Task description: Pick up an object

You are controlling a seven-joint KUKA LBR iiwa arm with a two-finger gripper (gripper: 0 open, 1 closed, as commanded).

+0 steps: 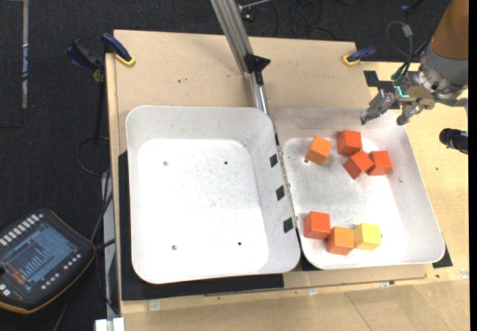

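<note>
Several small blocks lie in the right bin (417, 206). Near its back sit an orange block (320, 149) and three red ones (349, 142), (359, 164), (381, 162). Along the front a red-orange block (317, 224), an orange block (342, 239) and a yellow block (368, 235) stand in a row, touching. My gripper (388, 113) hangs over the bin's back right corner, above and to the right of the red blocks. It is open, with nothing between its fingers.
The left bin (149, 195) lies beside the right one, their rims meeting at the middle. A slanted metal pole (227, 13) comes down to the bins' back junction. Clamps (119, 50), (356, 57) hold the board's back corners. A teach pendant (37, 259) rests at the lower left.
</note>
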